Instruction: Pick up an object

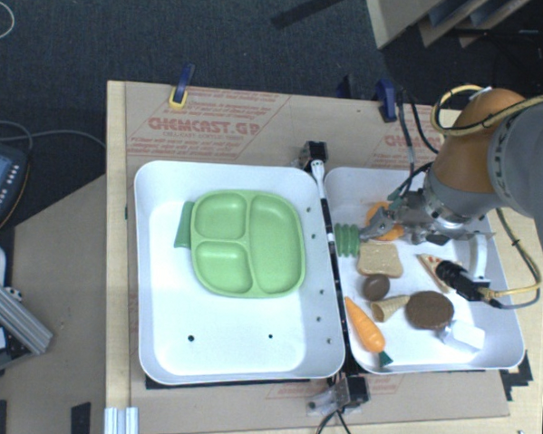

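Observation:
My gripper [386,225] reaches into the right bin [501,346] from the right, low over its upper left part. An orange piece [390,232] lies right under it, partly hidden. Just below sit a slice of bread [380,259], a small brown ball [375,287] and a cone-shaped piece [390,306]. A carrot [366,326] lies along the bin's left wall. A brown round patty [428,310] rests to the right, with a white object [465,336] beside it. A green ribbed item [346,239] lies at the bin's left edge.
The left bin [156,333] holds a green divided plate [247,241]. The grey arm with its orange band [466,149] fills the upper right of the bench. A black cable [468,284] crosses the right bin. Clamps [179,87] sit on the bench's far edge.

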